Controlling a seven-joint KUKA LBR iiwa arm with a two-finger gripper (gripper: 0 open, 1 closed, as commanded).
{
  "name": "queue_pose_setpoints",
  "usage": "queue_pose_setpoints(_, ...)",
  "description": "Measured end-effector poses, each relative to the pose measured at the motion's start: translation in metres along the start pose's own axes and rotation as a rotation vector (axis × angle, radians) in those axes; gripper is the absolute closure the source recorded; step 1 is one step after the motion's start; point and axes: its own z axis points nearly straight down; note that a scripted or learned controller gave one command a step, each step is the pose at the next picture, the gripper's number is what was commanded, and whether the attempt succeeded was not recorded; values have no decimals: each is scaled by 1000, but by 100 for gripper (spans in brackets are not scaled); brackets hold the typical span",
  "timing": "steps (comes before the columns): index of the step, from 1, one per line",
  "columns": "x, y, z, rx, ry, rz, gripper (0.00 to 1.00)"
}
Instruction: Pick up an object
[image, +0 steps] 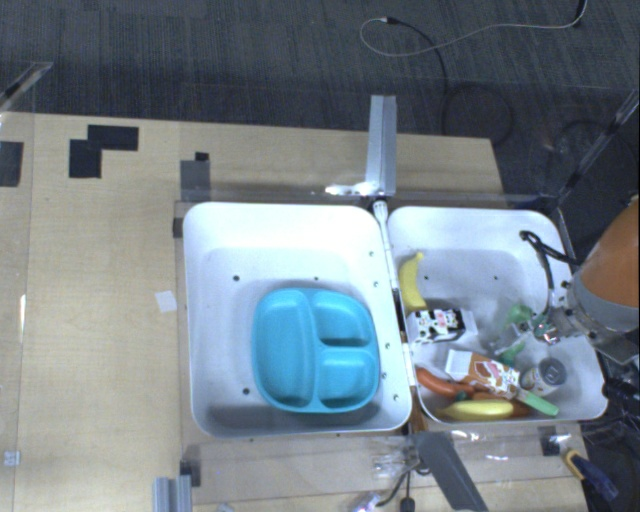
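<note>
The right bin holds a heap of small items. A yellow banana lies along its left wall, with a black-and-white patterned box just below it. Along the front lie an orange carrot-like piece, a second yellow banana, a red-and-white packet and a green stick. My gripper hangs low over the bin's right side, right beside a green item. Nothing visibly hangs from it.
The left bin holds a blue divided plate. A metal post stands behind the seam between the bins. The arm's orange band and a black cable are over the right bin's right wall.
</note>
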Motion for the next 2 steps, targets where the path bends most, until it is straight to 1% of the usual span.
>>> queue_pose_setpoints(1, 0, 3, -11, -5, -1, -2, 100)
queue_pose_setpoints(2, 23, 46, -89, 10, 5, 213, 100)
